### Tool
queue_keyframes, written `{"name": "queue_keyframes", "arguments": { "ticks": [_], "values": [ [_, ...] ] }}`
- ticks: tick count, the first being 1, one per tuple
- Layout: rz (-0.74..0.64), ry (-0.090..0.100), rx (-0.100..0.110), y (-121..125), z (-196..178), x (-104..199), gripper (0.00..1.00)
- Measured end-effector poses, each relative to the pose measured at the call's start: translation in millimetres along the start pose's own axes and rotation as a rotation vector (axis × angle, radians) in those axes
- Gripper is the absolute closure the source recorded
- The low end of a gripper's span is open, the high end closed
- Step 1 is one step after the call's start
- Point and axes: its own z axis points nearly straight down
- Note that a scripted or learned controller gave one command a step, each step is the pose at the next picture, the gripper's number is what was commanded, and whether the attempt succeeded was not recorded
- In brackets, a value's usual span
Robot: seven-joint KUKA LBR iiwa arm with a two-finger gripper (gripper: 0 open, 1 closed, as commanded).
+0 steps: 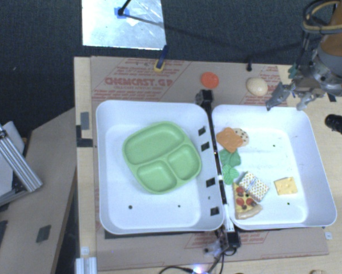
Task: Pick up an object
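My gripper [289,100] hangs above the far right rim of the right bin [316,153], its two fingers spread apart with nothing between them. In that bin lie an orange toast slice [229,139] on a cookie [241,135], a green leafy piece [231,165], a pizza slice [246,201], a checkered wrapped piece [254,185] and a yellow cheese square [285,185]. All of them sit well below and left of the gripper.
The left bin [111,170] holds a green divided plate [161,156]. Behind the bins on the cardboard rest an orange disc [209,80] and a beige egg-like object [257,86]. A black divider [213,153] runs between the bins.
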Motion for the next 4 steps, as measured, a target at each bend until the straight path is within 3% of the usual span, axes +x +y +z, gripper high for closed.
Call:
{"name": "queue_keyframes", "arguments": {
  "ticks": [1,4],
  "values": [
    [-0.002,-0.002,-0.011,1.7,-7.3,0.2,0.00],
    [-0.003,-0.001,-0.007,-5.1,128.1,17.9,0.00]
  ]
}}
